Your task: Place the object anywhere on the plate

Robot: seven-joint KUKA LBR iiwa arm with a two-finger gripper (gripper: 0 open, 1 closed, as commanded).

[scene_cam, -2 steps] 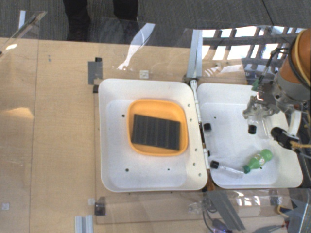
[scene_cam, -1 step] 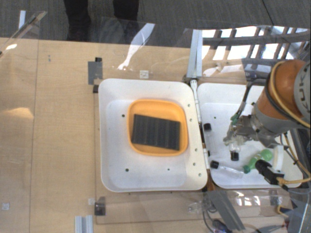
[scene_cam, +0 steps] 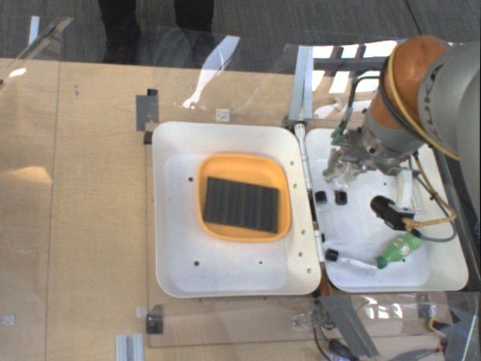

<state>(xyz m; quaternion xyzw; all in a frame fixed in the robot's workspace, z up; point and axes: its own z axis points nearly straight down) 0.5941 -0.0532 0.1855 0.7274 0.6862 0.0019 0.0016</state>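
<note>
Green bottle (scene_cam: 399,249) looks light, slick, rounded; we grab it mid-body. Gripper (scene_cam: 330,197) hangs spread, holding nothing, well apart from the plate (scene_cam: 244,167)

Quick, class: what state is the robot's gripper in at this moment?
Gripper: open, holding nothing, over the right bin.

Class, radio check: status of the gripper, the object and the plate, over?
Gripper low in right bin, holding nothing visible. Green bottle lying in that bin. Orange plate in left bin carries dark ridged slab.
</note>
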